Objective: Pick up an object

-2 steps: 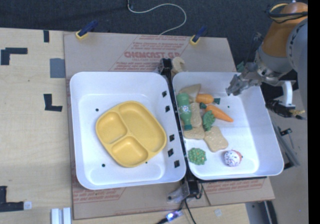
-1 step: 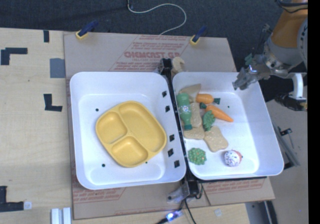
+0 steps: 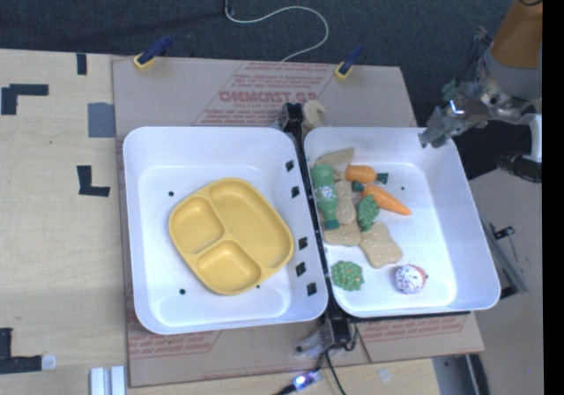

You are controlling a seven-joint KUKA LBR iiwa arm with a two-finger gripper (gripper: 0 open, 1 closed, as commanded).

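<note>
1. The gripper [image 3: 435, 133] hangs at the far right corner of the right bin [image 3: 471, 208], just over its rim, at the end of the grey arm [image 3: 515, 49] that reaches in from the right; whether it is open or closed cannot be told (it is small and dark against the bin edge), and nothing is seen held in it.
2. The objects to pick lie in the right bin, all apart from the gripper: two orange carrots [image 3: 384, 199] near the middle, nearest the tool; a green bottle-like piece [image 3: 323, 183] and tan biscuit shapes [image 3: 381, 247] along the left wall; a green leafy ball [image 3: 347, 275] and a small white-and-red ball [image 3: 410, 279] toward the near edge, well apart from the tool.
3. The left bin [image 3: 154, 208] holds a yellow three-compartment tray [image 3: 231, 234], lying tilted.
4. Both bins sit on a cardboard sheet [image 3: 256, 93] with red print; one line seems to read "CHEMCAST", the smaller lines are too blurred to read.
5. Two blue-and-yellow clamps [image 3: 153, 51] grip the cardboard's far edge.
</note>
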